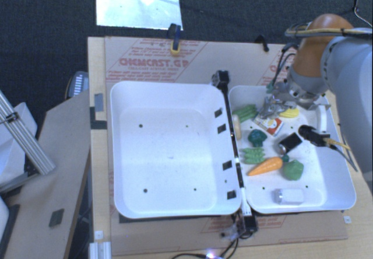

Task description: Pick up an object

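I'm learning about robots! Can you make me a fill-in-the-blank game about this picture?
1. The toy carrot is colored ____.
2. All the toys lie in the ____ bin.
3. The end effector reaches in over the ____ bin.
4. Near the carrot's leafy end sits a ____ pepper.

Missing words: orange; right; right; green

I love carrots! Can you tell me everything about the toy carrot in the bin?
The carrot looks like a plastic toy: a smooth orange body tapering to a point, with a small green top. It lies flat on the floor of the right bin, point toward the left bin, green end toward the right. Its green end sits against a green pepper-like toy, and a leafy green toy lies just above it.
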`<action>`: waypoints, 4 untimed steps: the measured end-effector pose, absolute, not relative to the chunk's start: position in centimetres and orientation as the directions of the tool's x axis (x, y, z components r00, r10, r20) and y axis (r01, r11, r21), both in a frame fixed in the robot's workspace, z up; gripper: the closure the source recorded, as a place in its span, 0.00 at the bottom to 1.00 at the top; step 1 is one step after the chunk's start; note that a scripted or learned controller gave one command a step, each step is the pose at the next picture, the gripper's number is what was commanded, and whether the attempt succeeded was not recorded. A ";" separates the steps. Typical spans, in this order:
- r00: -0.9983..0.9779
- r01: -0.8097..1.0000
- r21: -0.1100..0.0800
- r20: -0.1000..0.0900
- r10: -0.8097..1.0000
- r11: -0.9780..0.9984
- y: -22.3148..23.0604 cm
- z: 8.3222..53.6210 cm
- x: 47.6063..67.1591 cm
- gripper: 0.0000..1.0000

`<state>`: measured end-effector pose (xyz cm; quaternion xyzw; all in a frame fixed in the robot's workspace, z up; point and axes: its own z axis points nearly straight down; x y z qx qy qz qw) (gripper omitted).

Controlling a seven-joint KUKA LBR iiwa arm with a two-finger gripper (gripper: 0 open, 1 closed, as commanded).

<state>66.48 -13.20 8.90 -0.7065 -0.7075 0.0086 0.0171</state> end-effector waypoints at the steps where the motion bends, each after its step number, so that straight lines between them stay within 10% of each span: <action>1: 0.000 1.000 0.024 -0.005 1.000 0.000 -12.9 9.3 58.4 1.00; 2: -0.003 1.000 0.013 -0.007 1.000 0.003 -12.6 9.2 59.2 1.00; 3: 0.003 1.000 0.030 -0.008 1.000 -0.003 -12.3 9.3 49.2 1.00; 4: -0.011 1.000 0.016 -0.003 1.000 0.011 -9.5 8.7 62.1 1.00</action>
